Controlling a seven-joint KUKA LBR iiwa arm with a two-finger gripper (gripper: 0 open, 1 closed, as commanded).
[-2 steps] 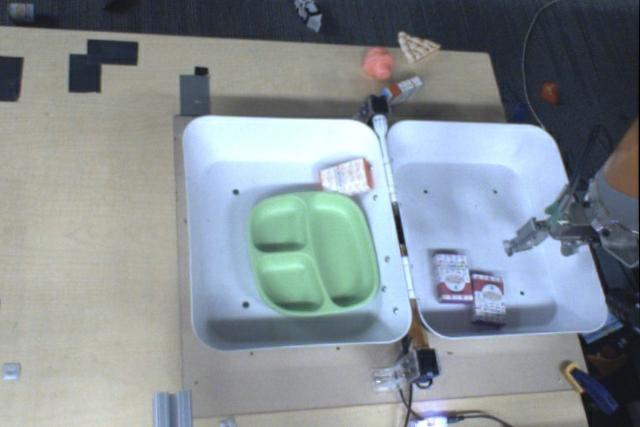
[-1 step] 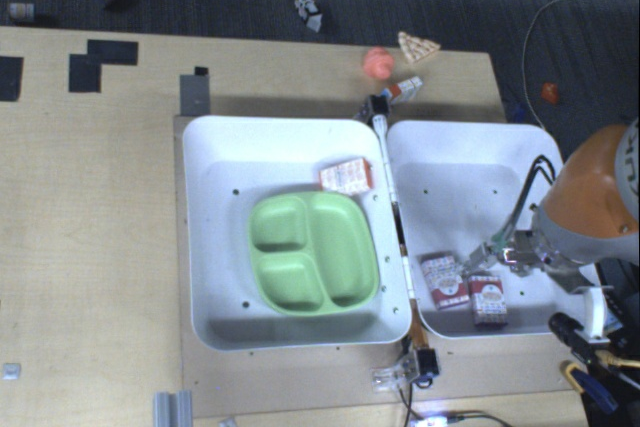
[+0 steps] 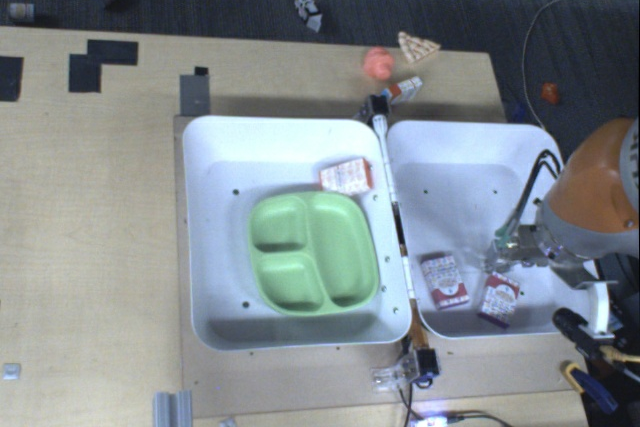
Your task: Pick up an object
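Gripper — seemingly just above packet

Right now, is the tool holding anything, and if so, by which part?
It cannot be told. The tool sits low in the right bin, just above a red packet, but the view is too blurred to show whether it grips anything.

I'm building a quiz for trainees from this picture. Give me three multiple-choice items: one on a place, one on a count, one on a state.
1. Where does the green tray lie?
A. left bin
B. right bin
C. bench

2. How many compartments does the tray have?
A. two
B. three
C. five

3. How do the two red packets in the right bin sit?
A. stacked
B. apart
C. leaning on the tray

Answers: 1 A, it fills the left bin's floor. 2 B, three hollows show. 3 B, white floor shows between them.
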